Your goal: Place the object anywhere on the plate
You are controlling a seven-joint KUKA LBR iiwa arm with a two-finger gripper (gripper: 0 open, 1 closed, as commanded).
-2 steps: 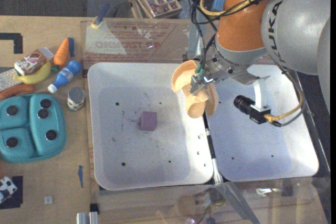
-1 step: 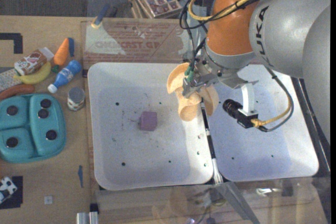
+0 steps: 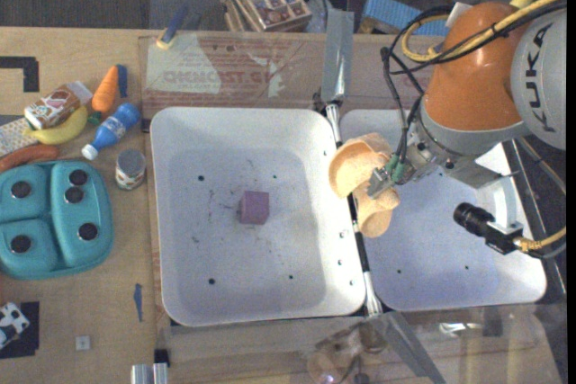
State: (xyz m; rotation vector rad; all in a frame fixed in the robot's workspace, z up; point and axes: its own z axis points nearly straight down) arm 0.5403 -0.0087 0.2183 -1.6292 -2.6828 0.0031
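My arm reaches in from the right of the camera view, grey at the link and wrapped by a broad orange band just above the wrist. Yellow and black cables loop over the top of that band. Below it the grey wrist angles down and toward the left. My end effector hangs low at the end of the wrist, pointing leftward and downward, with a small green part showing near its tip. A black cylindrical piece juts out on the side of my wrist, lower right.
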